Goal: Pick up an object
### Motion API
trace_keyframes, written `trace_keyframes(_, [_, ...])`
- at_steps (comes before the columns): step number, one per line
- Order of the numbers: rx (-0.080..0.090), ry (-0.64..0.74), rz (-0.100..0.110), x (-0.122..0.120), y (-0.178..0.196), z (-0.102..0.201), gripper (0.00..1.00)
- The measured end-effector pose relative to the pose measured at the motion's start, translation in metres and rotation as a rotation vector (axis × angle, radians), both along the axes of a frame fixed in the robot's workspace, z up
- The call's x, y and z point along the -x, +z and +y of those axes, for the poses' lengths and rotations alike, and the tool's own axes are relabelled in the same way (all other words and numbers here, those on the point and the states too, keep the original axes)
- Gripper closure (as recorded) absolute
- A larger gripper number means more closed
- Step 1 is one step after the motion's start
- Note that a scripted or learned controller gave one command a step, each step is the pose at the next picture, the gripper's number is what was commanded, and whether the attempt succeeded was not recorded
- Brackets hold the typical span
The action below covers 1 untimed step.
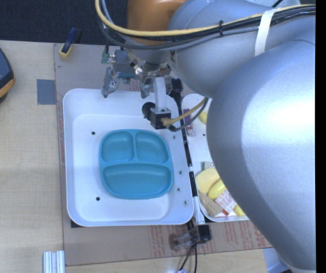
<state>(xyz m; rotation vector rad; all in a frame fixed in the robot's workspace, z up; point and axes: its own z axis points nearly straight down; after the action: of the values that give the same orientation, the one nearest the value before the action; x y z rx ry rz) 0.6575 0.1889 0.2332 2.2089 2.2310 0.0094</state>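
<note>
A: Well, the jaws hang above the far rim of the left shallow white bin (71, 152). To do this step well, the arm should centre them over one thing, come straight down and close only once that thing sits between the two tips.

B: How do the jaws stand?

A: They look spread apart, two dark tips with a clear gap and nothing in it. They touch nothing that can be made out.

B: What lies nearest?

A: The blue moulded plastic plate with three compartments (135, 164), flat in the middle of that bin, a little nearer the camera than the jaws. It is wide and low, so a grip across it seems unlikely; its raised edge or a divider would probably serve better.

B: Further out?

A: In the right white bin (199, 212), partly hidden under the grey arm (265, 124), rest soft-looking yellow pieces (208, 181) and a small red-printed packet (224, 201). Those look narrower and likely easier to straddle. Both bins sit on the pale wooden bench (20, 152).
</note>
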Motion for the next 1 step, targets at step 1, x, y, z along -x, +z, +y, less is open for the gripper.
trace_keyframes(1, [0.008,0.000,0.017,0.0294,-0.1122,0.0259,0.00])
